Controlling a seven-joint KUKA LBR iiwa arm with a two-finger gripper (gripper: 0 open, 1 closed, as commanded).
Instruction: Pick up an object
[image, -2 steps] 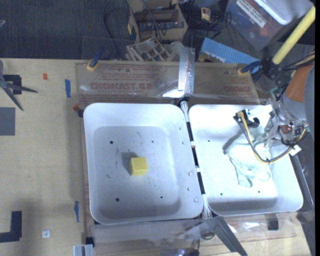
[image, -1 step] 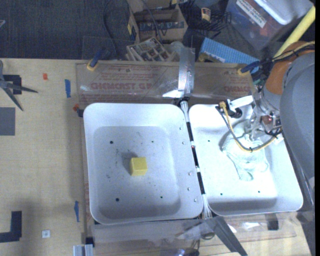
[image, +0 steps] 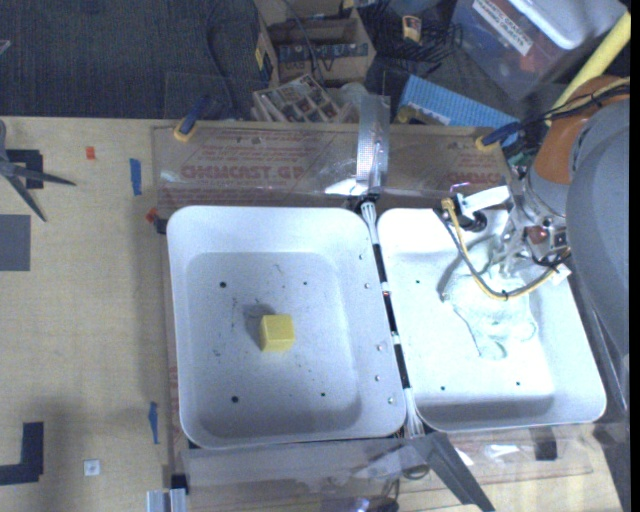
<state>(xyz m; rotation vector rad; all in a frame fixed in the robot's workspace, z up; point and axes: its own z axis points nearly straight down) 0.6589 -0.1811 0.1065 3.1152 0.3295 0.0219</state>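
A yellow block (image: 278, 333) lies in the left bin (image: 200, 240), while the hand (image: 497, 300) hangs over the right bin (image: 420, 240), its grip impossible to tell.

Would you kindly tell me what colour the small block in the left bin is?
Yellow: the block lies in the left bin, seen in the camera view.

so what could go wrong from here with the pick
The gripper sits over the right bin, while the only clear target, the yellow block, lies in the left bin. A descent here would likely close on nothing solid.

The yellow cable loops loosely beside the wrist and might snag on a reach across.

Crossing over, the fingers could clip the divider between the bins.
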